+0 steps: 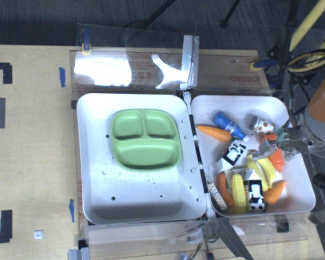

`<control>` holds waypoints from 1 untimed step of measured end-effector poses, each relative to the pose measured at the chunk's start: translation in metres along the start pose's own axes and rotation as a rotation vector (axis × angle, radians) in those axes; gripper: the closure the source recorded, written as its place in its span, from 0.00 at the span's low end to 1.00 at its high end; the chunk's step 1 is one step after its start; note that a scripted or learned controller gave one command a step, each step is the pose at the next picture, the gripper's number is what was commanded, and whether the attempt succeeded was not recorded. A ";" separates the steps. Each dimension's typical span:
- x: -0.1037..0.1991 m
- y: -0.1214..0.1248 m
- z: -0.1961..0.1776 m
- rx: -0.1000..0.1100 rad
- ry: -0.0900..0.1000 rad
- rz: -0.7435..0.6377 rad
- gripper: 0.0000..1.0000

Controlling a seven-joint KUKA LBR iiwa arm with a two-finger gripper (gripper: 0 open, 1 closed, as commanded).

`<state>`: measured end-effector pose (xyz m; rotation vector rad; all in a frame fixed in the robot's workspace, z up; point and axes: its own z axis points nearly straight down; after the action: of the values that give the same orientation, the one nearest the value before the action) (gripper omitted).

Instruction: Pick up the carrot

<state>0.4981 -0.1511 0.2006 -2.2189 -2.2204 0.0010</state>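
Over the right bin (203, 104) the approach step is in hand: the arm reaches in from the right edge, and its gripper (284, 141) hangs above the right side of that bin, near a small orange piece (277, 158) and a banana (264, 168). Whether the claw stands apart or together I cannot tell; its tip is dark and tangled with the clutter beneath it, and nothing is plainly seen between its ends.

The carrot (214, 132) lies in the far left part of the same bin, pointing left toward the divider, with a blue bottle (228, 124) just beside it on the far side and a black-and-white block (235, 153) near it toward the front. It sits well apart from the gripper.

By my judgement the grasp is not yet begun. The next move calls for travel leftward across the bin, then a descent over the carrot's middle, lined up across its length and kept away from the bottle. The left bin (89, 145) bears a green divided plate (146, 138), which plays no part.
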 end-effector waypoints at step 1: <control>-0.010 0.034 0.001 -0.004 -0.002 0.025 0.00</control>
<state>0.5319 -0.1608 0.2000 -2.2492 -2.1961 -0.0015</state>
